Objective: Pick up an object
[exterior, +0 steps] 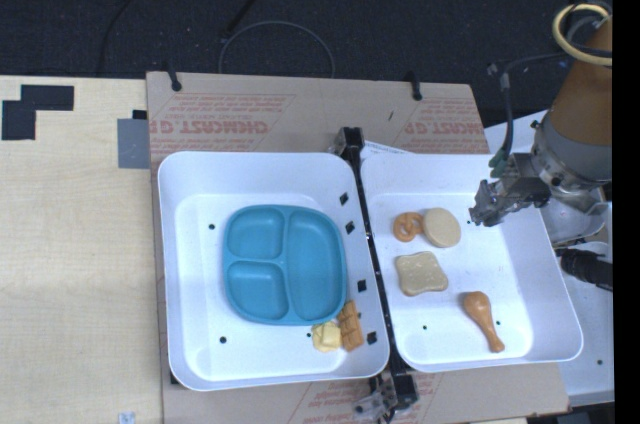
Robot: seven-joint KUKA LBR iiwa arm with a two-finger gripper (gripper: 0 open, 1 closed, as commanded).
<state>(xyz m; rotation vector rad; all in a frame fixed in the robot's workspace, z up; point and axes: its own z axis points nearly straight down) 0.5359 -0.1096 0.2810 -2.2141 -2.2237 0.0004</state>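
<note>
Round biscuit point(441, 227) lies just left of the pincer point(487, 209) (whose state I cannot tell).

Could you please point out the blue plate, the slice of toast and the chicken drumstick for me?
Blue plate point(262, 290), camera view, floor of its lower left compartment.
Slice of toast point(420, 273), camera view, middle of its top face.
Chicken drumstick point(477, 306), camera view, its thick meaty end.
</note>
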